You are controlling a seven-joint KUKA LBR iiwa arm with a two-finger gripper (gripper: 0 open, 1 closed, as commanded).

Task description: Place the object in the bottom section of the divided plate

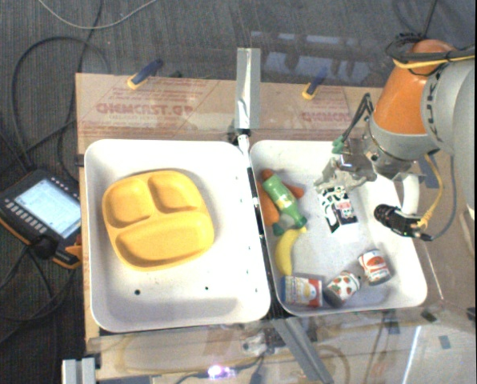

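Grey arm with orange band reaches over right bin from right edge. Gripper low over black-and-white patterned carton, near bin's far-right part; finger state: cannot tell, nothing seen clamped. Carton judged likely pick target, given gripper right above it. Green bottle, carrot and banana lie along bin's left wall; cans at near edge. Yellow divided plate sits in left bin; its large near section bare, awaiting object.

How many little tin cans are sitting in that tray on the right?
2. One can lies near the right bin's lower right corner; the other can lies just left of it, beside a small carton. Another could hide under the pincer.
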